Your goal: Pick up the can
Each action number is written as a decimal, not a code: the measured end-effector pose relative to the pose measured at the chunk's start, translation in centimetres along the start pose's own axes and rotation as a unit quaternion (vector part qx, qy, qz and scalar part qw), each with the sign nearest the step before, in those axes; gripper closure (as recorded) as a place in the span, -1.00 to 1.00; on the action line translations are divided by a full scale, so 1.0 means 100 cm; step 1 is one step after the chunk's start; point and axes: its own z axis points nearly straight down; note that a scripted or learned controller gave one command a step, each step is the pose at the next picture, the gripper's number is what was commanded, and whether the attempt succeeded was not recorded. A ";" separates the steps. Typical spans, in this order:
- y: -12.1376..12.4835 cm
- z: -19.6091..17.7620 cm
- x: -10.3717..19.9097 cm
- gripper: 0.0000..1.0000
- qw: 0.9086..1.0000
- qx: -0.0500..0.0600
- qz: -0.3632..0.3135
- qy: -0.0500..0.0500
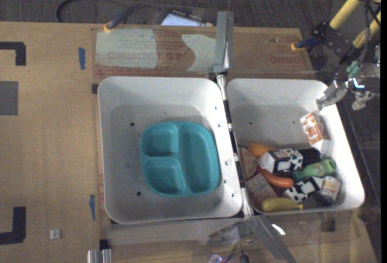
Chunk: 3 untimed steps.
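- Camera view: your tool (336, 91) hangs over the right bin's (266, 94) far right rim; whether it is released or clenched you cannot tell.
- No item reads clearly as the can. Your likeliest candidate is the small dark cylinder (326, 190) in the near right corner, touching a cow-print carton (305, 189).
- Risk: the pile is tight, so the tool could close on a neighbour or knock the can sideways.
- Count: two bins, one teal tray (179, 158) in the left bin (121, 135), two cow-print cartons, one green bottle (315, 168), one banana (279, 204).
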 end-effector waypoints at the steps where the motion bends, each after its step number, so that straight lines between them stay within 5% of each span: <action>1: -0.037 0.165 -0.022 -1.00 0.999 -0.006 -0.044 -0.002; 2: 0.018 0.147 -0.034 -1.00 0.999 -0.002 -0.037 0.000; 3: 0.017 0.192 0.023 -1.00 0.998 -0.009 -0.061 -0.005</action>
